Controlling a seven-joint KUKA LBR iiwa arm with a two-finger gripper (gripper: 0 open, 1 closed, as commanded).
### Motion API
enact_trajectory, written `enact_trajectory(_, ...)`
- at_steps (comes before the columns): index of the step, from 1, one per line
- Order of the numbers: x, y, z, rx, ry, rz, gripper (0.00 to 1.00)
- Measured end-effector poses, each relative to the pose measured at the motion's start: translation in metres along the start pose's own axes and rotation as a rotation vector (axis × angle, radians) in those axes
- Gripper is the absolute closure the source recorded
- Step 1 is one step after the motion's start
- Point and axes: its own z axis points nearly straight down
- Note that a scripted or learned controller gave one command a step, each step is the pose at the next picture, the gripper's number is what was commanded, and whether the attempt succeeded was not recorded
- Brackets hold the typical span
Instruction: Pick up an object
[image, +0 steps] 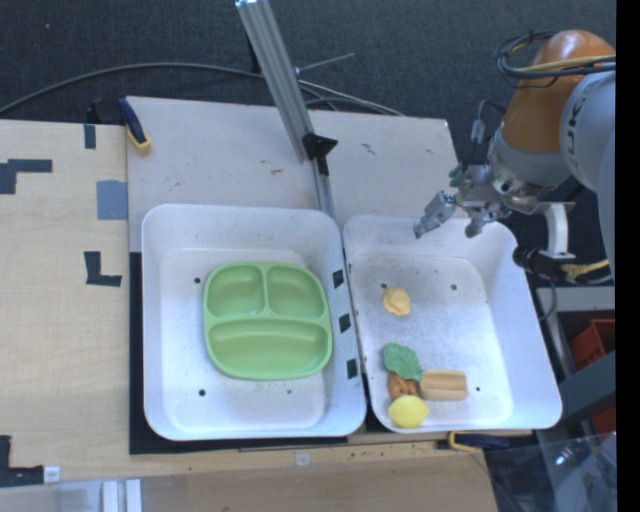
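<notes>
From my seat I see the arm (560, 110) reaching in from the right, its grey body and orange band high in the upper right corner, with the tool (452, 219) hanging over the far rim of the right bin (520, 300). Its two fingers (432, 217) stand spread apart, one toward the left and one toward the right, and I see nothing between them. The things I could pick all lie in the right bin, well apart from the tool. A small yellow lump (397, 301) sits alone near the middle of the bin's left half. Down at the near edge there is a cluster: a green leafy piece (402, 359) with a small orange piece (401, 385) just below it, a tan bread-like roll (444, 384) lying on its side just to the right and touching or nearly touching the orange piece, and a yellow lemon-shaped piece (407, 411) at the bottom, just beside the roll. In the left bin (160, 300) a green divided plate (267, 320) lies flat near the middle, with two small compartments on its far side and one long compartment on its near side. The two bins sit side by side on the desk (60, 300), their inner rims touching. A grey metal pole (285, 85) slants down from the top toward the seam between the bins.
</notes>
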Motion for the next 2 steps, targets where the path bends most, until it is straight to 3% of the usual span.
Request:
enact_trajectory(1, 0.0, 0.0, 0.0, 0.0, 0.0, 0.0, 0.0)
enact_trajectory(2, 0.007, -0.002, 0.046, 0.004, 0.0, 0.001, 0.0)
